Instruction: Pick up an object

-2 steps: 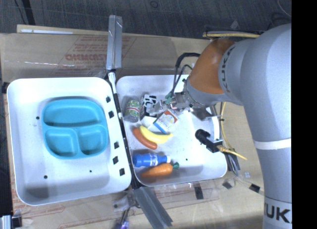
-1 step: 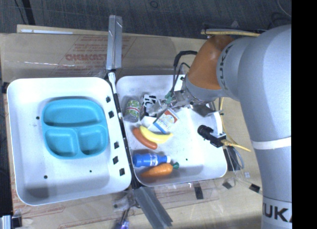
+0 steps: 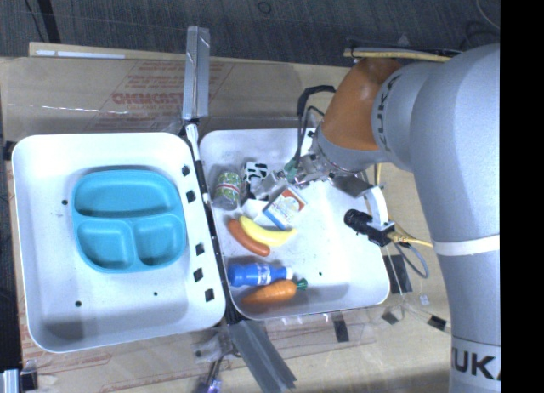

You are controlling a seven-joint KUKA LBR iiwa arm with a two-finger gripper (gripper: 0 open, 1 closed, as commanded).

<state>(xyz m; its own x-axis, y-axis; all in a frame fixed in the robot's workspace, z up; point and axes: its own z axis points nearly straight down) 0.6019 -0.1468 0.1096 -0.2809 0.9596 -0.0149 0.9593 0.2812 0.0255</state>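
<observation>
Right bin (image 3: 361, 285): small white carton (image 3: 283, 207), red-and-blue label, tilted beside yellow banana (image 3: 268, 232). Tool (image 3: 289, 180) just above carton; finger state cannot be told.

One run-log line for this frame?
arm: over right bin | end effector: above carton, banana | grasp: unconfirmed | left bin: blue tray

The grey arm (image 3: 442, 170) reaches in from the right, its orange band (image 3: 353, 115) above the wrist, the tool (image 3: 285, 180) angled down and leftward.
</observation>
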